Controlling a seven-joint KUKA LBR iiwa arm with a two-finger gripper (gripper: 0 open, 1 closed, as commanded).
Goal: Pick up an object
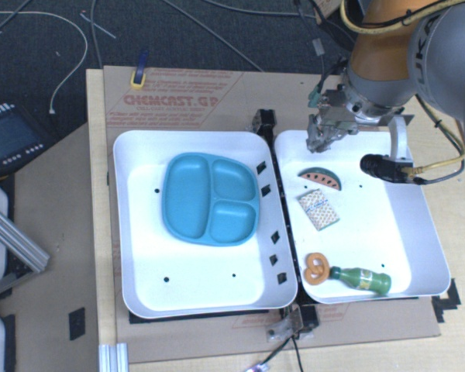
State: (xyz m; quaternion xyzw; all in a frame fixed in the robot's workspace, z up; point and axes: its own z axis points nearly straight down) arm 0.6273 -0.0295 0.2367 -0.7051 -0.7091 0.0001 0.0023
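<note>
Gripper: grey two-finger tool on the arm, hanging over the far left corner of the right shallow white bin; tips point down toward the bin floor.
Fingers: close together with only a thin gap visible; nothing between them. Holding nothing.
Nearest object: watermelon slice, red flesh with green rind, flat on the bin floor, just beside the tips on the near side.
Slice long axis: runs roughly across the bin, left to right, rind arc toward the far side.
Key relation: slice lies toward the camera from the fingertips, slightly right; apart, not touching.
Other candidates: small patterned white packet, just past the slice; brown pretzel and green bottle at the near edge, well apart from the gripper.
Left bin: light blue divided plastic plate.
Judgement: a short shift toward the near side, then a descent, with the fingers closing across the slice's short width.
</note>
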